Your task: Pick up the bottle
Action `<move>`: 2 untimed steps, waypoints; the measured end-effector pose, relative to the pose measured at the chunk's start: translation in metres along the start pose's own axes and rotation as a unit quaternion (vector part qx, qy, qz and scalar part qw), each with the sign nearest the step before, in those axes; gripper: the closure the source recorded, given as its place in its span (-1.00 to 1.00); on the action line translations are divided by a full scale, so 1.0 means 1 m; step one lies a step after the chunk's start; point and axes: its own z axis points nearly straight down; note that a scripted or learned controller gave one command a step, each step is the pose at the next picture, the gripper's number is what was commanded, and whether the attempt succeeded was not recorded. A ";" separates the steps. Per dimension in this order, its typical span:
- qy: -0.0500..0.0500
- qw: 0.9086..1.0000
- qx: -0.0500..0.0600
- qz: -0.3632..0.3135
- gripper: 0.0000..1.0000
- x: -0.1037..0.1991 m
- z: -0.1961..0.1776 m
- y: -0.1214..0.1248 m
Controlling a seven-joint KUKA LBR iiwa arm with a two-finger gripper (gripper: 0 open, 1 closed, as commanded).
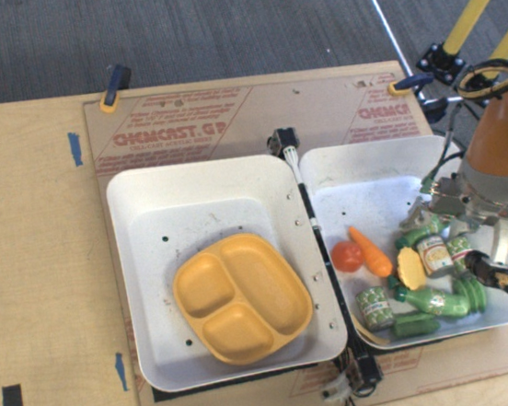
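The bottle (434, 255) lay in the right bin (364, 194), in the cluster of toy food crowding its near right part. It was small, with a pale label and a dark cap end; its long axis seemed to run roughly far to near with a slight tilt, though the crowding made it hard to say which end pointed where. A yellow piece (411, 269) touched its left side, and green items (443, 302) lay just nearer, along the bin's near wall. A green patterned can (374, 306) sat to the near left of these. Farther left in the same bin, an orange carrot (370, 251) lay on a slant beside a red tomato (346, 255).

The gripper (465, 221) hung over the right side of that bin, just beside the bottle; whether it was spread or closed, and whether it had hold of anything, could not be told. Above it rose the arm's orange band (501, 142).

The left bin (144, 212) held a yellow divided plate (240, 297) with three compartments, set toward its near side. Both bins rested on a brown cardboard sheet (170, 129) printed with red lettering, clipped at its far edge and lying on a light wooden bench (35, 300) marked with black and blue tape. Beyond the bench lay grey carpet (211, 17).
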 end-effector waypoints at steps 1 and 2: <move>0.002 0.988 0.004 -0.157 -1.00 -0.011 0.000 0.013; -0.002 0.988 -0.001 -0.156 1.00 -0.014 -0.011 0.016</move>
